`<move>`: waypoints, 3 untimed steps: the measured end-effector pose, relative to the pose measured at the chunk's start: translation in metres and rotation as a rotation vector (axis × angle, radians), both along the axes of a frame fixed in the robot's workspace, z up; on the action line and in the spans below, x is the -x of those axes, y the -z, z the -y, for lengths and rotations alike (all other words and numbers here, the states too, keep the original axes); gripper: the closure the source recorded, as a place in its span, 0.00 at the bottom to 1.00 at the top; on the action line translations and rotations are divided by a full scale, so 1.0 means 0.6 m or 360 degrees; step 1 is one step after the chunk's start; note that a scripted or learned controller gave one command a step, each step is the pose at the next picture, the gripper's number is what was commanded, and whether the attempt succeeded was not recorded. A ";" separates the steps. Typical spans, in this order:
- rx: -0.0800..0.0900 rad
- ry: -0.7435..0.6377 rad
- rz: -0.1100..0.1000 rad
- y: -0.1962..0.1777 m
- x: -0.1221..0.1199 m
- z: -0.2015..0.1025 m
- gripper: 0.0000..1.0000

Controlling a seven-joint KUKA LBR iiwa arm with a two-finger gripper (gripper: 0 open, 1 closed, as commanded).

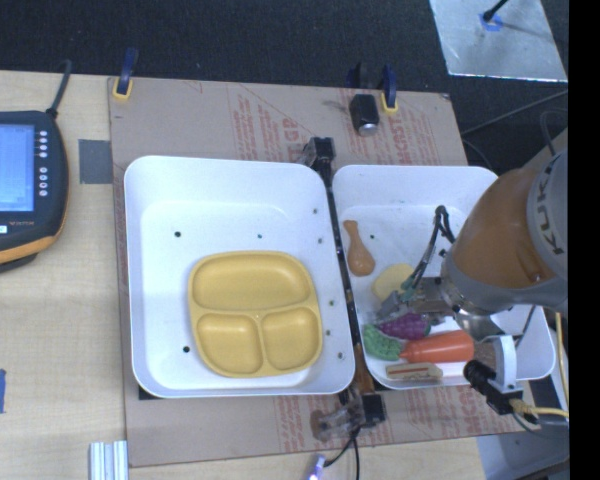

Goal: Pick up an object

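Note:
Several toy foods lie in the right bin (410, 183). A brown spoon-shaped piece (358, 248) rests near its left wall, and a pale yellow piece (390, 280) sits beside it. Nearer the front are purple grapes (405, 325), a green piece (380, 344), a red-orange carrot (438, 348) and a tan sandwich-like piece (413, 372). My gripper (418, 296) is down in this bin, just above the grapes and right of the yellow piece. The grey and orange wrist hides the bin's right half.
The left bin (160, 198) holds a yellow divided plate (255, 313). A teach pendant (15, 188) lies on the bench at far left. Clamps and a black fitting (322, 151) sit along the bins' back edge.

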State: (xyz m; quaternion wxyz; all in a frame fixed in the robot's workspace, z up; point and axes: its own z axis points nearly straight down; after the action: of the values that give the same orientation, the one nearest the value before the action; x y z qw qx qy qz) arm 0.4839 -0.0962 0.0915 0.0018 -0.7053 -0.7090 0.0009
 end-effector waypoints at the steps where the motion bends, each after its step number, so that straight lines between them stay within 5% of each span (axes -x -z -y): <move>1: 0.0003 0.0000 0.0003 0.000 -0.012 -0.004 0.00; 2: 0.0002 -0.0001 0.0004 0.000 0.012 0.005 0.00; 3: 0.0001 -0.0001 0.0001 0.000 -0.024 0.004 0.00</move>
State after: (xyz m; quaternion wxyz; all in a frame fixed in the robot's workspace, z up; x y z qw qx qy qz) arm 0.4983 -0.0986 0.0917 0.0013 -0.7050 -0.7092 0.0009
